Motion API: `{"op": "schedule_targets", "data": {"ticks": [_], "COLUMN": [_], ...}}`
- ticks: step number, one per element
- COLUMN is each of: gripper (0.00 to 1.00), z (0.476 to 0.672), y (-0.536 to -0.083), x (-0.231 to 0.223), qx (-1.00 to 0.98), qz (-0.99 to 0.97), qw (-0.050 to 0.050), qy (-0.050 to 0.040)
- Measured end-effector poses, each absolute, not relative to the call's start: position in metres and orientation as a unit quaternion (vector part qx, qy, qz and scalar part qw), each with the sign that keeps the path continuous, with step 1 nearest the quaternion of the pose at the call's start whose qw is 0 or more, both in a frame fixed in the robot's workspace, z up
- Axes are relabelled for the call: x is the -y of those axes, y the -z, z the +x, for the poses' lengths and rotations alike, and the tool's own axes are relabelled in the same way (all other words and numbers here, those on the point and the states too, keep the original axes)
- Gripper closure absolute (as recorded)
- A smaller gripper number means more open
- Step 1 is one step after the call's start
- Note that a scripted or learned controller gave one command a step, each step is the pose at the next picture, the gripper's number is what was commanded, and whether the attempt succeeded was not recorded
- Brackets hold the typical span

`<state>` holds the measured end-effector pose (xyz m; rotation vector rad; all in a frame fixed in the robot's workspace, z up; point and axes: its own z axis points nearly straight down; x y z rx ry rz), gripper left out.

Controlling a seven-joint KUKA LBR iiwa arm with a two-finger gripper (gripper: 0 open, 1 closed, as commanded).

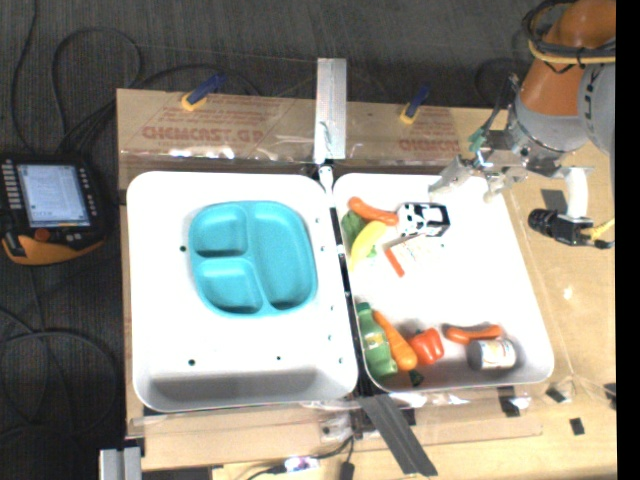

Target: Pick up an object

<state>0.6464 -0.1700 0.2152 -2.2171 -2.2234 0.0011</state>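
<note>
I see the gripper [478, 171] hovering over the right bin [500, 268] at its one o'clock corner; I cannot tell its jaws' state. Toy vegetables [372, 230] (pickable objects) lie at ten o'clock.

dark grey carpet floor [200, 28] lies around the bench, with black cables [60, 88] looping across it. a handheld control pendant [48, 208] with a lit screen rests at the left. the light wooden tabletop [580, 298] carries brown cardboard [230, 128] held by blue and yellow clamps [203, 91].
</note>
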Motion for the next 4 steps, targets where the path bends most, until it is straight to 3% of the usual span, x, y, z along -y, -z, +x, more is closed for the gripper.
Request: {"op": "schedule_targets", "data": {"ticks": [1, 2, 3, 4], "gripper": [0.00, 1.00, 1.00, 1.00], "z": [0.656, 0.658, 0.615, 0.571], "y": [-0.119, -0.131, -0.152, -0.098], "x": [0.150, 0.147, 0.183, 0.143], "qx": [0.692, 0.693, 0.676, 0.751], "qz": [-0.722, -0.721, -0.737, -0.660], "qw": [-0.017, -0.016, 0.001, 0.001], "qy": [0.0080, 0.0102, -0.0011, -0.0010]}}
